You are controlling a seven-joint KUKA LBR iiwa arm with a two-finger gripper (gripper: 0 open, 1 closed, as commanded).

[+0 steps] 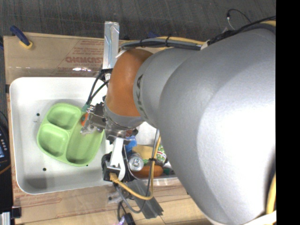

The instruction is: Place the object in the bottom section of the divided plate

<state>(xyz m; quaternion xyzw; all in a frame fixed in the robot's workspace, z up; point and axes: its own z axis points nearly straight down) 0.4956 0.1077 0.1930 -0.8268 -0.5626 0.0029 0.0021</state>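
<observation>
A light green divided plate (55,139) with three sections lies in the left white bin (26,102). My gripper (89,122) hangs over the plate's right rim, at the top of the long right-hand section. A small orange-red bit shows at the gripper's tip, too small to identify. The grey arm with its orange band (123,86) covers the gripper's body and most of the right bin.
Below the wrist, part of the right bin shows several items: a metal-topped can (136,162), an orange piece (153,170), a yellow item (144,151) and a blue one (131,142). Cables (133,193) hang at the front edge. Brown cardboard (56,50) lies behind the bins.
</observation>
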